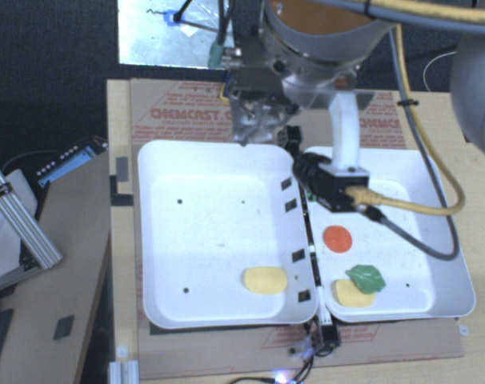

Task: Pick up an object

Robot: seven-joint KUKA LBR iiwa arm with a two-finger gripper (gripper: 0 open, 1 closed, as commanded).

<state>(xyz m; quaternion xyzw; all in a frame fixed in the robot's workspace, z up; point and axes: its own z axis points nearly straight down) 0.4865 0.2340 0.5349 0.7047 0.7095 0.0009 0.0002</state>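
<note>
**Camera view.** My hand (257, 128) hangs at upper centre of the frame, over the far rim of the left bin (194, 238). I cannot tell whether it is open or closed.

All the candidate objects lie lower in the frame:
- A yellow oval piece (265, 279) sits in the left bin's lower right corner, almost straight below my hand, with its long axis running left-right.
- An orange-red disc (337, 239) sits in the right bin (410, 294), below and to the right of my hand.
- A green leafy piece (366, 278) lies lower still, overlapping a second yellow piece (348, 296).

I judge the oval and the disc the clearest picks, since each stands apart from the others.
</note>
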